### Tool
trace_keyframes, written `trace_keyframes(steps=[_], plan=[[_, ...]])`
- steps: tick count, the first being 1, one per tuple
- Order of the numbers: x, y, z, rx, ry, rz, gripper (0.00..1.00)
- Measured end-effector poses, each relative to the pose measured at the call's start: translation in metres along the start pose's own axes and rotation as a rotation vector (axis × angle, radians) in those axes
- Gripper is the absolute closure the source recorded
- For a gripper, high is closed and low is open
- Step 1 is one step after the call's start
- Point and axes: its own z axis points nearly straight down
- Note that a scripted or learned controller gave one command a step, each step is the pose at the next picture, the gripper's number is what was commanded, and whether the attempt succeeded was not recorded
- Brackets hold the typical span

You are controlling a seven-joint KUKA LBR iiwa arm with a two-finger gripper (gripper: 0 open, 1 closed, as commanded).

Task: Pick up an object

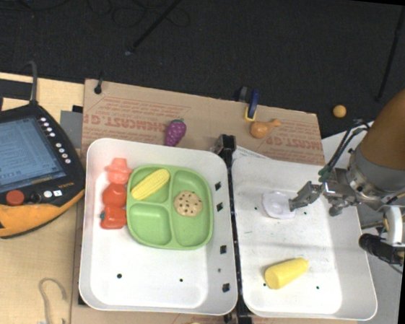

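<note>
gripper (306, 198) hangs over the right bin (361, 299), fingertips just beside a pale translucent cup-like thing (278, 205) that lies directly off the tips, toward the bin divider. can't tell if the fingers are spread or pressed together, too small and dark at this angle. nothing visibly between them, so no grasp to call.

likely target, as a guess: the pale thing, since it's the closest item to the tips. yellow block (286, 272) lies well apart from the fingers, lower in the same bin. green tray (157, 229) with corn (148, 183) and cookie (187, 204), plus the red toy (115, 195), are across the divider in the left bin (137, 288), far side from the fingers.

to do the step well: centre the tips over the pale thing rather than beside it, straddle it before descending, and close only once low enough. it looks light, thin and slippery, so an off-centre close probably nudges it away. yellow block looks the easier, chunkier grasp if this one fails.
</note>
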Motion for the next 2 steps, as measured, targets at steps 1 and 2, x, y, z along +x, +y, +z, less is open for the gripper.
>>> trace_keyframes(steps=[1,2], plan=[[0.0,0.003,-0.007,-0.013,-0.002,-0.002,0.0],[-0.004,0.004,0.055,-0.008,-0.001,-0.003,0.0]])
